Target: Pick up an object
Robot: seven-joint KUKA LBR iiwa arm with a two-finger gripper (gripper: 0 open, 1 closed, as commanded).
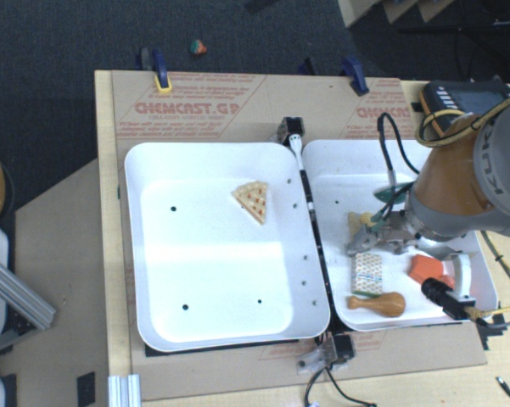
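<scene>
Arm: reaching in from the right, wrist tipped down into the right bin (344, 161). I'd guess that's because nearly all the pickable stuff is in there.

End effector (367, 239): sitting low in the right bin's middle. From this slanted view I can't tell if it's spread or pressed together, and I don't see anything pinched in it.

Likely target: a yellowish piece (359, 221), right up against the end effector on its far side. That's my read of what's being gone for, not a sure thing.

Neighbours: a checkered block (367, 272) just in front of the end effector, with a brown wooden piece (378, 303) lying beside it near the front wall. An orange piece (426, 268) is off to the right and a green scrap (395, 193) sits behind. It's a tight cluster, so I'd expect bumps.

Left bin (144, 227): one waffle wedge (253, 200) alone in the far half, well apart from everything else. It's an easy loner, but it's across the divide from the arm.

Worktop (110, 227): a brown sheet with red print. Blue clamps (159, 62) at the back edge pin it down, presumably so the bins don't drift.

Room: dark carpet (59, 24) all around, with a small coloured bit (198, 47) lying on it beyond the worktop.
</scene>
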